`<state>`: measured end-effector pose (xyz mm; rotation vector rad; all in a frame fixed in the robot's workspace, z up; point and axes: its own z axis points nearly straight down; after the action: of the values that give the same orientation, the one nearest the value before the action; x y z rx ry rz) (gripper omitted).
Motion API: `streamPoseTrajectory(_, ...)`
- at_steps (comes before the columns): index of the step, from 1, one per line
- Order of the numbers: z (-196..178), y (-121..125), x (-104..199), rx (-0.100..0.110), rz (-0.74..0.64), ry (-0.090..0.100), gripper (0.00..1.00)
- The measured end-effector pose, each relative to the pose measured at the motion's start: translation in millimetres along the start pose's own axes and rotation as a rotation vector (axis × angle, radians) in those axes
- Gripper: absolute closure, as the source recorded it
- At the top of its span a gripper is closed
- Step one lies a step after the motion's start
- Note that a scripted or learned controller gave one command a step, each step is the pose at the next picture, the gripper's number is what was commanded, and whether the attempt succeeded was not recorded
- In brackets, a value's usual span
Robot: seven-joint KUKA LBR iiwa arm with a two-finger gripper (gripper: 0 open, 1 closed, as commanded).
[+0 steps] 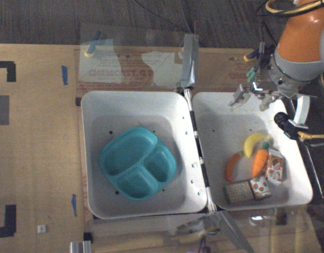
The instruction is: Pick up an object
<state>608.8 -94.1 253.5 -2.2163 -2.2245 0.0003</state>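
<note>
We are looking down on a wooden worktop point(40, 162) that is carrying two shallow white bins side by side, meeting along a narrow seam. The left bin point(98, 109) is holding a teal divided plate point(138, 162), which is lying flat near the bin's middle with its three compartments facing up. The right bin point(225, 115) is holding a cluster of small items towards its near right corner.

The grey arm with its orange band point(304, 30) is reaching in from the right, and its hand point(252, 96) is hovering over the far right edge of the right bin, well apart from the cluster below it. We are seeing its two metal fingers point(238, 96) spread apart, with nothing between them, so the hand is released.

Among the items, a grey speckled block point(237, 192) is lying at the near side, just beside a small patterned carton point(261, 187). A second carton point(275, 167) is sitting at the right of the group. A toy carrot point(260, 162) is lying between that carton and an orange oval piece point(233, 166), and a yellow banana point(255, 143) is resting at the far side of the cluster, touching the carrot's green top.
</note>
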Motion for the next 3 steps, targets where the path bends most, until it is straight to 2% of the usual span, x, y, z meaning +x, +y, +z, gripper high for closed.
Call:
streamPoseTrajectory(1, 64.8, 9.4, 16.4, 0.000, -0.027, -0.001, 0.00)
streamPoseTrajectory(2, 138.0, -32.3, -62.2, 0.000, 0.056, -0.001, 0.00)
streamPoseTrajectory(3, 165.6, -81.2, -88.8, -0.007, 0.009, -0.001, 0.00)
